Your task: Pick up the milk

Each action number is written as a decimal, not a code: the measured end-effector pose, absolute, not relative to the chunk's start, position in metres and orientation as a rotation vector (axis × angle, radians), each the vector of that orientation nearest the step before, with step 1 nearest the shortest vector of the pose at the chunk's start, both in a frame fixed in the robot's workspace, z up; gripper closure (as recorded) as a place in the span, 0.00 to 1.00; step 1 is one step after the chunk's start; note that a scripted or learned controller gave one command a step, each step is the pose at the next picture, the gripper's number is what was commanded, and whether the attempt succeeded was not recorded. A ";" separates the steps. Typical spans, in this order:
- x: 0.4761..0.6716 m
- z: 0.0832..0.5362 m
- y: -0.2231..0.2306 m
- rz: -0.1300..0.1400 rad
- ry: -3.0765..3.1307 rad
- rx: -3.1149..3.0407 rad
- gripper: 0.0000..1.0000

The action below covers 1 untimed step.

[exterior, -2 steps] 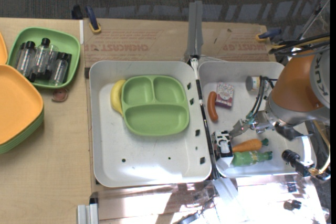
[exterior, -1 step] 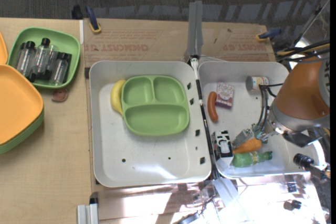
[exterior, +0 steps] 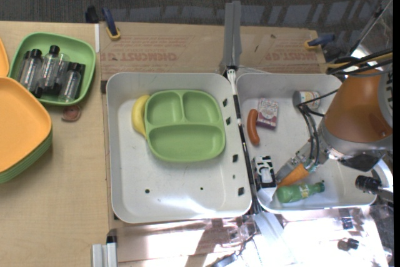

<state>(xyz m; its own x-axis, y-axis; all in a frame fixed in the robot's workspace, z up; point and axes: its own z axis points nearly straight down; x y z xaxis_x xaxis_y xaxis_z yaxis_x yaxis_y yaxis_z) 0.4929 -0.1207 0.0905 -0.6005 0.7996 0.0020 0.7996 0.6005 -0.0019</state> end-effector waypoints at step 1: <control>0.515 0.093 -0.103 0.003 -3.041 -0.804 0.00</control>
<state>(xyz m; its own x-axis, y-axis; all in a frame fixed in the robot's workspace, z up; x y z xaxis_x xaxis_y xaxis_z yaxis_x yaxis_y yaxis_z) 0.5147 -0.1033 0.0926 -0.8695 0.4939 -0.0045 0.4939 0.8695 -0.0007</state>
